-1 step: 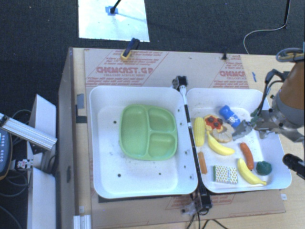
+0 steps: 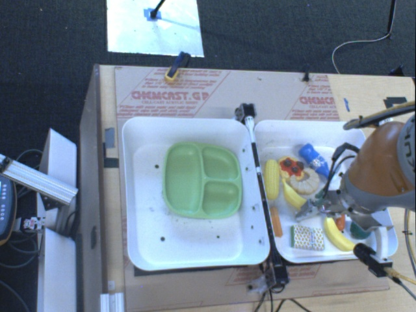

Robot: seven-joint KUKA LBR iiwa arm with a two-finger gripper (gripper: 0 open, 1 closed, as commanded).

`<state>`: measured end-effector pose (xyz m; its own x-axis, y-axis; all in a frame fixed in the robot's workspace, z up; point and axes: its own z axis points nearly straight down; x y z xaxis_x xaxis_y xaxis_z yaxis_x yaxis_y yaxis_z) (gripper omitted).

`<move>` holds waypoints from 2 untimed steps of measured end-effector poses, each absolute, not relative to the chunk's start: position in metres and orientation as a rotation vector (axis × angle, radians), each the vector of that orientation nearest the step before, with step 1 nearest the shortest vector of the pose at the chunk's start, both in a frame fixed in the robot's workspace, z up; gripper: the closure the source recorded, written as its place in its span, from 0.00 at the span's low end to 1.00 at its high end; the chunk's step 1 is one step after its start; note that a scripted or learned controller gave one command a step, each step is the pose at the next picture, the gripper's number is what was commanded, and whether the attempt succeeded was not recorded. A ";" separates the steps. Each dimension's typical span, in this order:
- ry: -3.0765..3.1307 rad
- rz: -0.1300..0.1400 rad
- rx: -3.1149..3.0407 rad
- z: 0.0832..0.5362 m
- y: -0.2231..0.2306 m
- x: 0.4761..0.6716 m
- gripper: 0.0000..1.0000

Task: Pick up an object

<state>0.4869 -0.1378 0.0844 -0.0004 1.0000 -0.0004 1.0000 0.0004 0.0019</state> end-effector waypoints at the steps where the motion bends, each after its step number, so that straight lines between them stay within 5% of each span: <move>1: 2.221 0.004 2.216 0.085 -0.102 0.559 0.00; 2: 2.220 0.002 2.217 0.108 -0.154 0.595 0.00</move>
